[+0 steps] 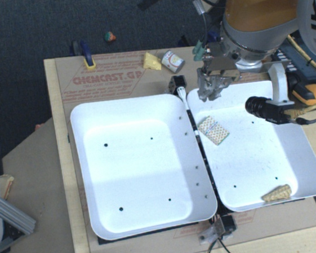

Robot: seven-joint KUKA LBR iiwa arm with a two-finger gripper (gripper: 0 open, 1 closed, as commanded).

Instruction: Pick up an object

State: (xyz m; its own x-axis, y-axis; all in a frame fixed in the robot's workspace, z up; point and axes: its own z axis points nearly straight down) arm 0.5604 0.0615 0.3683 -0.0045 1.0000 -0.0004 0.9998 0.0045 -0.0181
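Note:
In the right bin (297, 152) a small patterned packet (213, 130) lies near the left wall, tilted. A tan crumbly piece (277, 194) rests at the bin's front edge. My gripper (211, 91) hangs over the far left corner of the right bin, above and slightly behind the packet. Nothing shows between its fingers.
The left bin (90, 131) sits beside the right one. A black cylinder (265, 110) juts in over the right bin's far right. On the board behind the bins lie a yellow scrap (152, 62), a small box (172, 61) and a blue-yellow clamp (87, 54).

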